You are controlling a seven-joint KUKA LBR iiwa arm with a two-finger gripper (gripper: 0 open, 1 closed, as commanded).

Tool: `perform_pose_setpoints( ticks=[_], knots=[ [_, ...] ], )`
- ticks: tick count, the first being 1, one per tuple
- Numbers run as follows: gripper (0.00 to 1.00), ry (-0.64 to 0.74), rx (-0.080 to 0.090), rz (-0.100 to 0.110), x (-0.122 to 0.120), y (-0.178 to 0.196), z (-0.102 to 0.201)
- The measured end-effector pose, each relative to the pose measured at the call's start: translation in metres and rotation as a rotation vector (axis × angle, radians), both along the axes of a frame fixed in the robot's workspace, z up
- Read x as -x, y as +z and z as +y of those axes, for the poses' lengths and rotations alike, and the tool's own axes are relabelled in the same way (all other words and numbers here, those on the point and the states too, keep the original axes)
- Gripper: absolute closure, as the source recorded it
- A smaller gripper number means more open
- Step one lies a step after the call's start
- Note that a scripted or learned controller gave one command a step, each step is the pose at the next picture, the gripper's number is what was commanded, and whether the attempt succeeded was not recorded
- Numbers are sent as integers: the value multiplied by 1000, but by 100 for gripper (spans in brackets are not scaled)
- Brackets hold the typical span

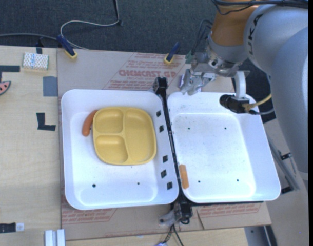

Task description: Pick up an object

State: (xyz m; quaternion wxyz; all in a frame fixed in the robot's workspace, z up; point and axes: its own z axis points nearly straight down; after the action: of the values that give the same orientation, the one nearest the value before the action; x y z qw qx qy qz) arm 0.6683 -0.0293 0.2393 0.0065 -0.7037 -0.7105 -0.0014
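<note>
Arm – over right bin's far rim | left bin – yellow divided plate, sausage touching its left edge | carrot piece – right bin's near-left corner | gripper – finger state indeterminate, nothing seen held

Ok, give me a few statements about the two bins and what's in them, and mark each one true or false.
1. The yellow divided plate lies in the left bin. True.
2. The plate has two compartments. False: it has three.
3. An orange piece lies by the right bin's left wall. True.
4. The gripper is over the plate. False: it is at the right bin's far-left corner.
5. An orange sausage-shaped piece lies beside the plate. True.
</note>
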Motion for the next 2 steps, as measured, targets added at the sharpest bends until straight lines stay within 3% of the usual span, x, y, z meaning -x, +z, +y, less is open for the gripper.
perform_pose_setpoints(
  ticks=[1, 2],
  knots=[
    [0, 0, 0, 0, 0, 0, 0],
    [100, 1, -2, 1, 0, 9, 1]
  ],
)
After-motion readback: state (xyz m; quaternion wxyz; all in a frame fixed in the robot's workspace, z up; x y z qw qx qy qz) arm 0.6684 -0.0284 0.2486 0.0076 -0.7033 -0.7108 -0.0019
